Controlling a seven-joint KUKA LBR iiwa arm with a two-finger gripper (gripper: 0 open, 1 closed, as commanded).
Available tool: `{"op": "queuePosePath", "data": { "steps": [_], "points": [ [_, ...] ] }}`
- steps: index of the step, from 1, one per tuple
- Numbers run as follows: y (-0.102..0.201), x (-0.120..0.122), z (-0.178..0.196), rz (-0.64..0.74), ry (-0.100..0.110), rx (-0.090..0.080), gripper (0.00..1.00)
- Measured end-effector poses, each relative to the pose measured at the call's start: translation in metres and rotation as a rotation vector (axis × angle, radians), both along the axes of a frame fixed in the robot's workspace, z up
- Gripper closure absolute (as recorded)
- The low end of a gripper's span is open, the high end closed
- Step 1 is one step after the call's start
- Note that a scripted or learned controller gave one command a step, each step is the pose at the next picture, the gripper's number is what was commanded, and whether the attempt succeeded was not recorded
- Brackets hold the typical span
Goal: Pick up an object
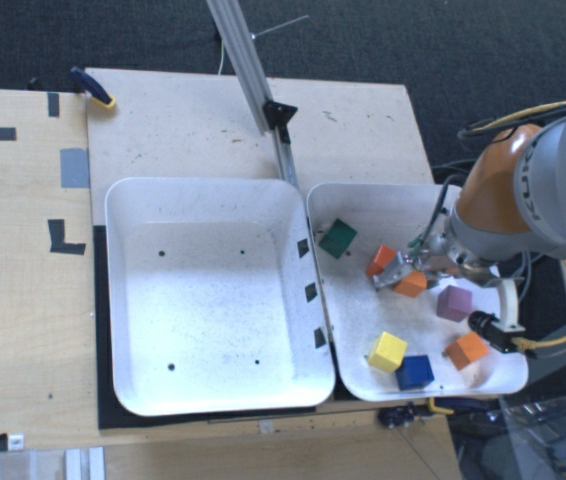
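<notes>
Nearest the bottom of my feed, in the right bin (363,203), I've got the blue block (415,371) sitting right up against the yellow block (387,351), and an orange block (466,349) off to their right by the bin's corner. A bit further up there's the purple block (454,303). Then the gripper (395,273), down inside the bin with the grey arm (523,198) coming in from the right. There's a red-orange block (381,260) just above the fingertips and another orange one (412,284) just below them, both touching or nearly touching the tool. Honestly can't tell if the claw is clenched or released, or if it's got either block. Beyond that sits the green block (338,238), tilted, near the bin's left wall. The left bin (123,208) is next door.
</notes>
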State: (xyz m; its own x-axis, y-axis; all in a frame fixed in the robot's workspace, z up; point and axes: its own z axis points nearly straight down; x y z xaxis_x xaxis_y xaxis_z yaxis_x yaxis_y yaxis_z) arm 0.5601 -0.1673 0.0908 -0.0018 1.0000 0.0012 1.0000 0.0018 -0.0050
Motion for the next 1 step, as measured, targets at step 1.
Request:
{"op": "queuePosePath", "data": {
  "steps": [1],
  "points": [
    [0.0007,-0.0003,0.0098,0.001,0.000,0.000,1.00]
  ]
}}
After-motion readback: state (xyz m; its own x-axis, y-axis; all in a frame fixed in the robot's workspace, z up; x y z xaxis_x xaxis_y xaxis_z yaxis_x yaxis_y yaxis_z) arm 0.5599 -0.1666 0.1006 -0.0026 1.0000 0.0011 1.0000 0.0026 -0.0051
